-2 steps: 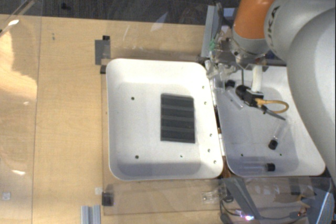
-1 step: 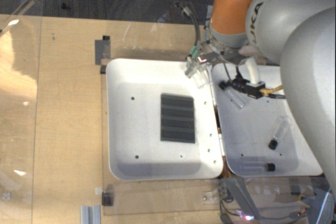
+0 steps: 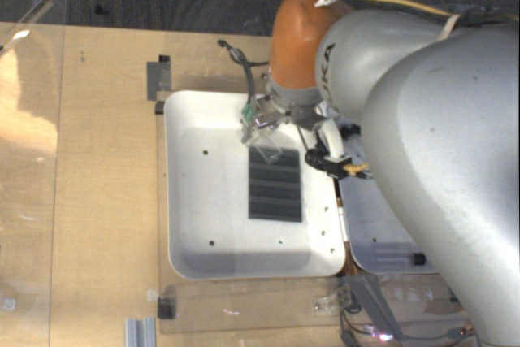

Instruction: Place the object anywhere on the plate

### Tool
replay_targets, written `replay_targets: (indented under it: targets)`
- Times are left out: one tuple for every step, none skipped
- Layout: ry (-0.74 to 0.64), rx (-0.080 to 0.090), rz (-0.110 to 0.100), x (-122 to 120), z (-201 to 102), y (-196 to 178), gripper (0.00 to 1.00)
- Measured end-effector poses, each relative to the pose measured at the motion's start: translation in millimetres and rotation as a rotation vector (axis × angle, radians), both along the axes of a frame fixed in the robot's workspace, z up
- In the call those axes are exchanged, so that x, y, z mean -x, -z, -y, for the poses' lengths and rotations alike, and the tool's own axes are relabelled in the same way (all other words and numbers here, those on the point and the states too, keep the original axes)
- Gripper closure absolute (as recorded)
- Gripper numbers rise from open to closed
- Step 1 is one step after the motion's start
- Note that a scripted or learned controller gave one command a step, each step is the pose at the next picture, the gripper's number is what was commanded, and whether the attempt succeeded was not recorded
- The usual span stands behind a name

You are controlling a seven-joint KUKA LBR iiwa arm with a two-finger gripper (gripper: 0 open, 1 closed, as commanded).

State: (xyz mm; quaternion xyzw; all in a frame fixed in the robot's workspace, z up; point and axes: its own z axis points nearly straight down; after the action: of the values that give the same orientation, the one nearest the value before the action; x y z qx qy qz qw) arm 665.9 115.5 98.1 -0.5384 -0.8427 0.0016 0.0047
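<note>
Two white bins sit on the bench, one dark ridged plate under the end effector, whose state is unclear.

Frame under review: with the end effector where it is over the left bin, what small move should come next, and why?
Probably a short, careful descent. The end effector sits at the upper end of the dark ridged plate in the left bin; whether it carries anything cannot be made out.
</note>
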Motion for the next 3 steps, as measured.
replay_targets:
  targets:
    - [0.137, 0.0, 0.005, -0.4, -92.2, -8.9, 1.0]
    - [0.021, 0.0, 0.013, 88.0, -99.0, -15.9, 1.0]
    - [-0.469, -0.002, 0.017, 6.1, -92.4, 1.9, 1.0]
